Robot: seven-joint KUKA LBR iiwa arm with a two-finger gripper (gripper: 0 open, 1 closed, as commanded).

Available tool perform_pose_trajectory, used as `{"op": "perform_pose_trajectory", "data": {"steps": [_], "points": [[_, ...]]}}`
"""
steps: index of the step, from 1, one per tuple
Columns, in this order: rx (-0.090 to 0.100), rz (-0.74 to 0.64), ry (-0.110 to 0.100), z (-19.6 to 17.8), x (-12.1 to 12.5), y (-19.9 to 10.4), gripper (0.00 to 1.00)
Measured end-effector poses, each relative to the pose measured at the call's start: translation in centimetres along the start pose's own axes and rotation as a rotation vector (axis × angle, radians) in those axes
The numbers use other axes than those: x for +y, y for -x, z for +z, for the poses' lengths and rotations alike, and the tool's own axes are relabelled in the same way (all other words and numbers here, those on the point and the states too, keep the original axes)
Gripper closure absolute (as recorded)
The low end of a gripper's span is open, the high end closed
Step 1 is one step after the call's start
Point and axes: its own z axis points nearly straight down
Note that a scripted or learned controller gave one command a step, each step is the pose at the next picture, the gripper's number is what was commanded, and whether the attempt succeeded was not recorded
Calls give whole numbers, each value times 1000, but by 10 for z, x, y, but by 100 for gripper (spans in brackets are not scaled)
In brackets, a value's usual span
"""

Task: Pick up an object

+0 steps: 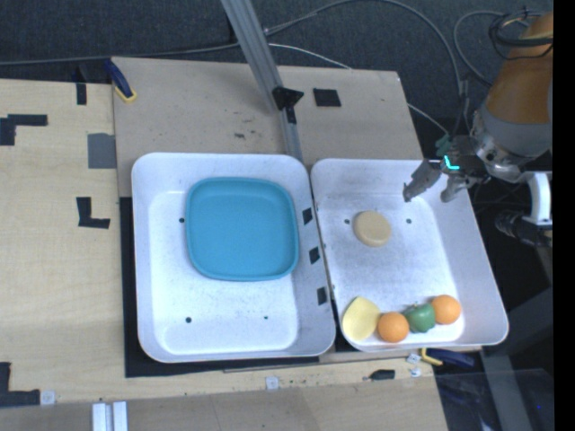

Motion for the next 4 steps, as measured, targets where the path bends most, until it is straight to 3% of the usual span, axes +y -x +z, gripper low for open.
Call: {"op": "perform_pose_trajectory", "data": {"steps": [1, 4], "points": [[0, 0, 0, 0, 0, 0, 0], [0, 0, -3, 158, 3, -7, 0]]}}
